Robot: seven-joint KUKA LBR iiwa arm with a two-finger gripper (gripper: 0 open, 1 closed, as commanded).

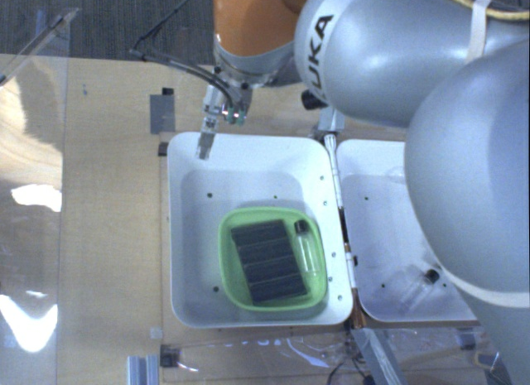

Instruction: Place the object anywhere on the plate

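Plate (229, 269), green, is sitting in the left white bin (186, 234), carrying a dark ribbed block (267, 261) and a clear bottle (309, 251) with long axes running near-far. Gripper (204, 141) is hanging over the bin's far-left rim, beyond them; finger state I cannot tell.

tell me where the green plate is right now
The green plate sits in the left bin, toward its near right corner, with a dark ribbed block and a clear bottle lying on it.
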